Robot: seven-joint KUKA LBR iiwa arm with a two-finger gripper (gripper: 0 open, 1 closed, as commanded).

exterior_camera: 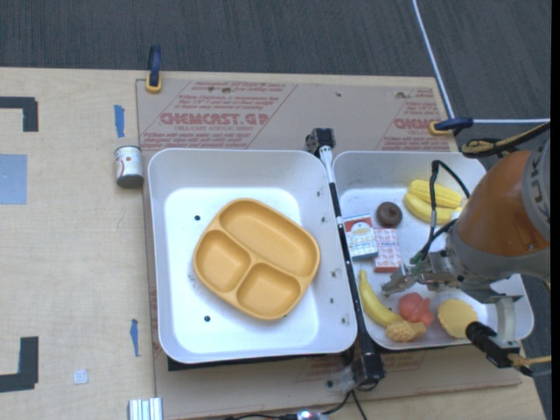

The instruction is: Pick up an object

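Observation:
The right bin holds several toy foods. A yellow corn cob lies at the back and a brown donut sits to its left. Two small red-and-white cartons lie near the bin's left wall. At the front are a banana, a red fruit, a small orange piece and a yellow lemon. My gripper hangs low over the bin, just behind the red fruit and right of the banana. Nothing shows held in it.
The left bin bears a yellow divided plate. A black divider bar runs between the bins. A small can stands on the bench left of the bins. The grey and orange arm covers the right bin's right side.

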